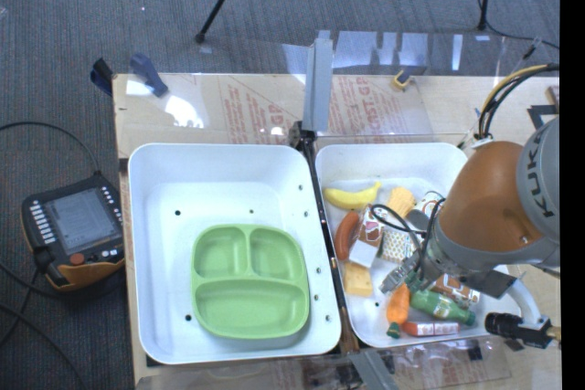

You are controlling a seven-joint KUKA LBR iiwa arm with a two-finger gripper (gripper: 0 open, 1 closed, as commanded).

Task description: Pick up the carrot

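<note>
The carrot (398, 304) is orange with a green stub at its lower end and lies near the front of the right bin (457, 158). It points up and to the right, between a yellow cheese wedge (358, 280) and a green bottle (441, 307). My gripper (409, 273) hangs under the orange wrist band, low in the bin, right at the carrot's upper end. The carrot rests on the bin floor. The arm's bulk hides the bin's right part.
Around the carrot lie a banana (352, 195), a red sausage (345, 235), a white carton (368, 238), a waffle-patterned piece (395, 243) and a red box (430, 329). The left bin (146, 196) holds a green divided plate (249, 280). A teach pendant (78, 228) lies off the bench at left.
</note>
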